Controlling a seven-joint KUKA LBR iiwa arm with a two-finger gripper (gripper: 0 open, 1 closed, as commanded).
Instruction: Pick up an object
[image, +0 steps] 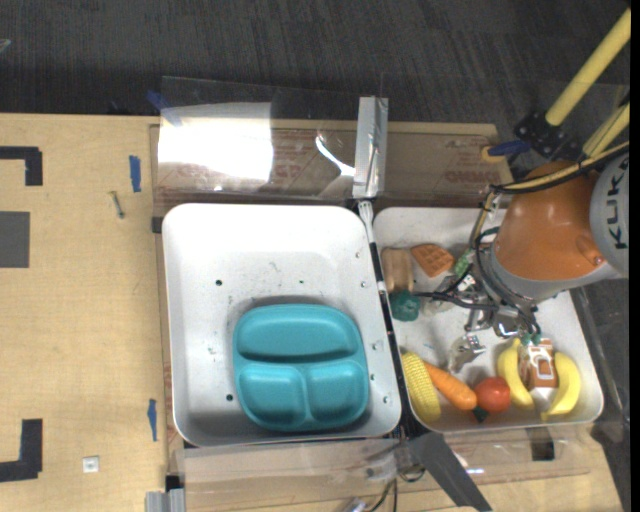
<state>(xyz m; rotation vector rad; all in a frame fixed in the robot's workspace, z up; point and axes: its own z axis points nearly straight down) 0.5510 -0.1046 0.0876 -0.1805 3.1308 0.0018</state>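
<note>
Grey arm (560, 235) reaching in from right, bent down over right bin (590, 400), gripper (470, 345) low above carrot (450, 385), jaw opening not possible to tell

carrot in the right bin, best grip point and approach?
Grip the carrot mid-body from above, fingers across its narrow width. It lies flat on a diagonal, corn touching its upper-left end and tomato close at its lower-right, so the middle offers the freest flanks.
</note>
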